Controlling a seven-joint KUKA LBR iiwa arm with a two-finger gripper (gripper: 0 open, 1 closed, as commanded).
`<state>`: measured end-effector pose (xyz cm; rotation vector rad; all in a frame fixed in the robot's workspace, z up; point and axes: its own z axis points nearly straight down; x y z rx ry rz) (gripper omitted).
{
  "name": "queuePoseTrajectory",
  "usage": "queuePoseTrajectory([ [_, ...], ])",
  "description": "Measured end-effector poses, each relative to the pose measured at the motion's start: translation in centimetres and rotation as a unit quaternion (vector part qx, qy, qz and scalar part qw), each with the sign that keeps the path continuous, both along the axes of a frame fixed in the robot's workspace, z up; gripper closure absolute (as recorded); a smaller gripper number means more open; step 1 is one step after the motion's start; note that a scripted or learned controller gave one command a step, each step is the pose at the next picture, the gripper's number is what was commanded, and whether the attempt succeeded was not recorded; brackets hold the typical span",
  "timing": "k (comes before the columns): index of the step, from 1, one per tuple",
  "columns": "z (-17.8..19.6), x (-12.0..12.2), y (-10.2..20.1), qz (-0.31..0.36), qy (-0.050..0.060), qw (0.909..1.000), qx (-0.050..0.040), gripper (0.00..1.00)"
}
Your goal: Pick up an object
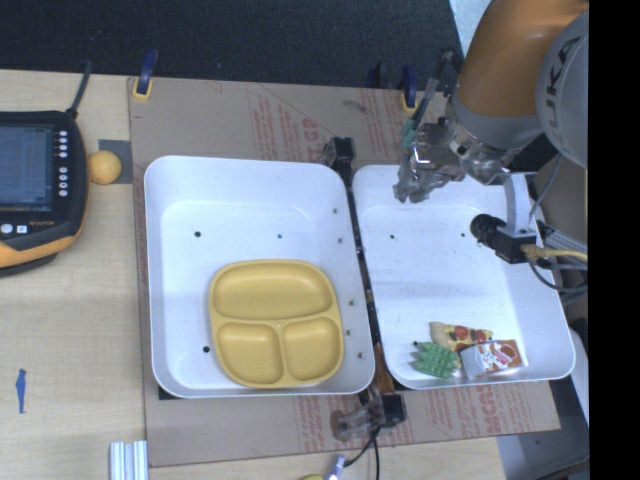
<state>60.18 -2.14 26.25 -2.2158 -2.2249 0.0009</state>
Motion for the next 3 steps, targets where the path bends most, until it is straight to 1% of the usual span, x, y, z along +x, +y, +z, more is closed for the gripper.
queuePoseTrajectory([
  [1,-5.5,3.2,-2.7,0.0,0.002,1.0,-0.0014,1.0],
  [2,-2.7,2.9,2.5,0.0,0.0,1.0,-0.0001,1.0],
  [3,-3.9,2.8,-4.0,-0.001,0.002,1.0,-0.0005,1.0],
])
